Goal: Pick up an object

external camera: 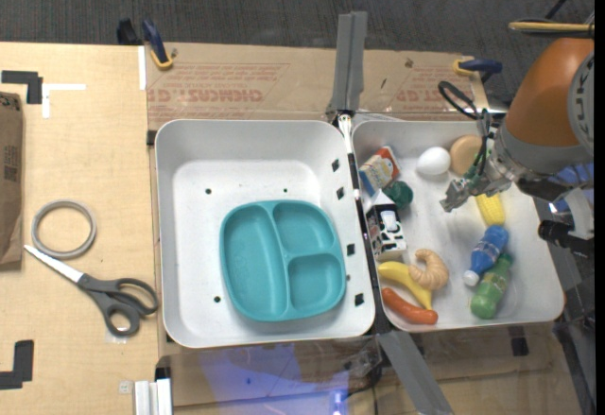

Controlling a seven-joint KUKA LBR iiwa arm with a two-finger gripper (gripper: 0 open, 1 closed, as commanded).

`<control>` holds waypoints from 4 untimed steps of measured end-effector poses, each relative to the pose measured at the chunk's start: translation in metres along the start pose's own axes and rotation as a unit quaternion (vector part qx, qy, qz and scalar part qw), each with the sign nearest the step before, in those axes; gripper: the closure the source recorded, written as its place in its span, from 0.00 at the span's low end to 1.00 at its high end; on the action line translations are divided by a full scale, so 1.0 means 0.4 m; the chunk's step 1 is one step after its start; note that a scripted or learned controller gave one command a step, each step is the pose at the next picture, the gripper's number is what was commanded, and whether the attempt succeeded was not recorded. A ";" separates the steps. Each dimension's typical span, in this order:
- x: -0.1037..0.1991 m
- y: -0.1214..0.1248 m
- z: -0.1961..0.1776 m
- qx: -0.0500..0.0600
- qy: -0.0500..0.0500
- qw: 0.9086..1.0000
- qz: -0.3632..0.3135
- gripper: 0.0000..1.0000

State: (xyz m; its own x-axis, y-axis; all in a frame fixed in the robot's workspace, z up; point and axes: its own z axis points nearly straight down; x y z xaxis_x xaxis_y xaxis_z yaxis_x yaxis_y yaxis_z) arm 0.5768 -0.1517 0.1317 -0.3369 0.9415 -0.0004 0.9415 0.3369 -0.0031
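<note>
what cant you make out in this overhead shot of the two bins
- Gripper, camera view: too small and blurred to tell if its fingers are open or shut.
- Yellow toy, camera view: partly covered by the gripper and wrist, so its shape is unclear.
- Tan ball, camera view: its right side is hidden behind the arm.
- Black-and-white carton, camera view: print too small to read.

A divided plate (284, 260) lies in the left bin (180, 215); toy foods crowd the right bin (539, 300). Scissors (99, 288) and a tape roll (63, 227) lie left on the worktop (76, 148).
</note>
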 end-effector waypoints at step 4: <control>-0.103 -0.179 0.078 -0.001 0.000 1.000 -0.025 0.00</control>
State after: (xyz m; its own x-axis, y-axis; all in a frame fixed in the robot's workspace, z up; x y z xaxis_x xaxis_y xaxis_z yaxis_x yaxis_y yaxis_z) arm 0.5230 -0.2148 0.1006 -0.3826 0.9239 -0.0010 0.9239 0.3826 -0.0002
